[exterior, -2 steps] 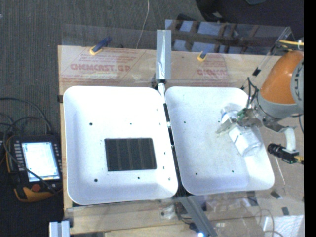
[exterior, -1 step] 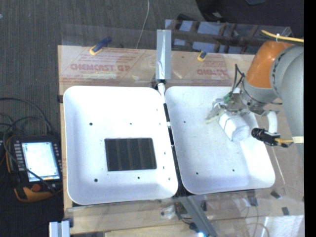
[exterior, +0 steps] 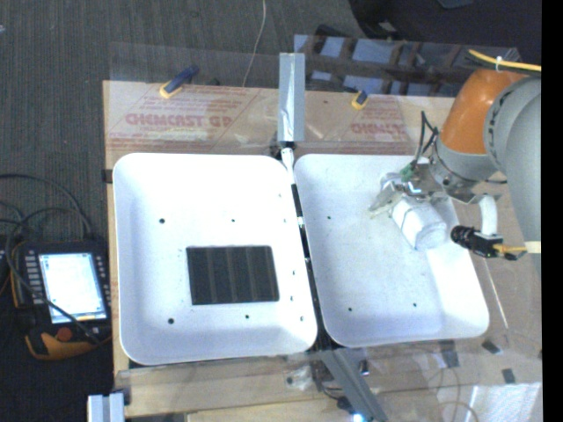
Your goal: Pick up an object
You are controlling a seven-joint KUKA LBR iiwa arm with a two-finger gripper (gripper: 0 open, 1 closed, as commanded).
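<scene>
A flat black rectangular panel with ridges (exterior: 233, 273) lies in the left bin (exterior: 141, 192), a little below its middle. My gripper (exterior: 385, 197) hangs over the upper right part of the right bin (exterior: 369, 323), pointing left, far from the panel. The grey arm with its orange band (exterior: 471, 121) reaches in from the right edge. I see no object at the gripper's tip, which is small and pale against the white bin floor.
The two bins meet at a dark seam (exterior: 302, 236) in the middle. A grey post (exterior: 291, 95) stands behind the seam. A handheld control pad (exterior: 66, 288) with cables lies on the floor left of the bench.
</scene>
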